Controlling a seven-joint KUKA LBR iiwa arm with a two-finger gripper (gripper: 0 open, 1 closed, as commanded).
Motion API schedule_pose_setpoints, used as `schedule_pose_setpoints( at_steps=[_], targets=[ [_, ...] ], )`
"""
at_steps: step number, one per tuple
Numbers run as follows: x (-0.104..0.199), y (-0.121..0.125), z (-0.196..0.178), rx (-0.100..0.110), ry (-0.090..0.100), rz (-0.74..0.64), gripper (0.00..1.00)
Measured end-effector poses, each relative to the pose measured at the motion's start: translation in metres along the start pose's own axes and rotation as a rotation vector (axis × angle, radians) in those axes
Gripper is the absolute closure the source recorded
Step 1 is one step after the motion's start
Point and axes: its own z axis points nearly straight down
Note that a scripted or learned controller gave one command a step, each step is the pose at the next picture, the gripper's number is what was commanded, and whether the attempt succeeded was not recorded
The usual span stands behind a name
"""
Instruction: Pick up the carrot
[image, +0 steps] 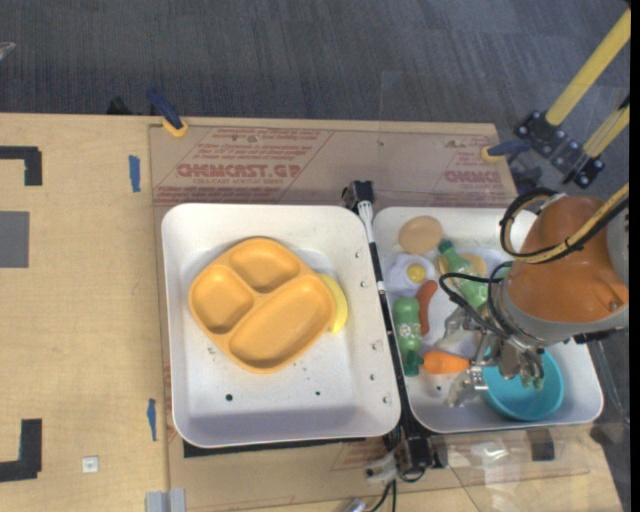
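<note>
arm (565, 265): orange band | black cables | gripper (490, 375): grey metal

Wooden bench (80, 300), brown cardboard sheet (320, 160) on it, two white bins (190, 400) side by side, black tape marks (25, 165)

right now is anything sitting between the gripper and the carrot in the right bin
Nothing visible does. The two-finger gripper hangs low in the right white bin, right beside the small orange carrot. The green plastic bottle lies on the carrot's far side, and the blue round bowl sits under the wrist, off that line.
</note>
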Motion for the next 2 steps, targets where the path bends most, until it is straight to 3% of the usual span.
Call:
schedule_pose_setpoints(
  at_steps=[1,2],
  targets=[
    [0.003,-0.0042,0.025,-0.002,0.005,0.143,0.0],
    [0.0006,-0.0099,0.0253,-0.005,-0.001,0.29,0.0]
  ],
)
